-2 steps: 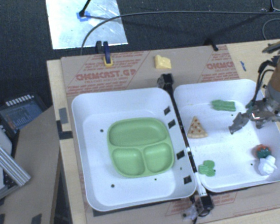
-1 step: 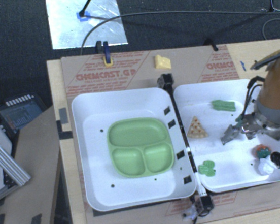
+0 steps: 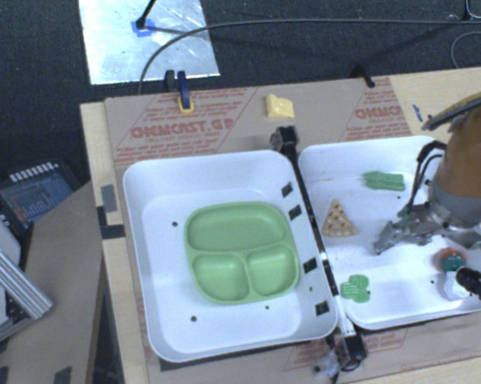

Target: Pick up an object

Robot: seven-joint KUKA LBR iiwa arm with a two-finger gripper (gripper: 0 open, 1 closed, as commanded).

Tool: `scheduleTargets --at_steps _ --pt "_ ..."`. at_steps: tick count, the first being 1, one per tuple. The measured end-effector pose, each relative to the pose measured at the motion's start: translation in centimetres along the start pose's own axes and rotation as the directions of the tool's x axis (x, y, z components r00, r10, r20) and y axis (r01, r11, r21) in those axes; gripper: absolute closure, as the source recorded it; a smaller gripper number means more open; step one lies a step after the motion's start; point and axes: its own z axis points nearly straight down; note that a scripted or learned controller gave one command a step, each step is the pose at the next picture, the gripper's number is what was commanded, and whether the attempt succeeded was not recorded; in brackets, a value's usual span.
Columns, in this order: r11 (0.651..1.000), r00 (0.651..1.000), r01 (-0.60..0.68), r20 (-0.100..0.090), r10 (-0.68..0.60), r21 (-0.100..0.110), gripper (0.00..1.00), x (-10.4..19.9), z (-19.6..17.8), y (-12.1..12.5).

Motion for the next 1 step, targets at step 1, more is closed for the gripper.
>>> scheduleTargets --at_steps 1 --pt "1.000 1.000 0.000 0.002 0.000 -0.004 1.00 -0.07 -1.21 0.11"
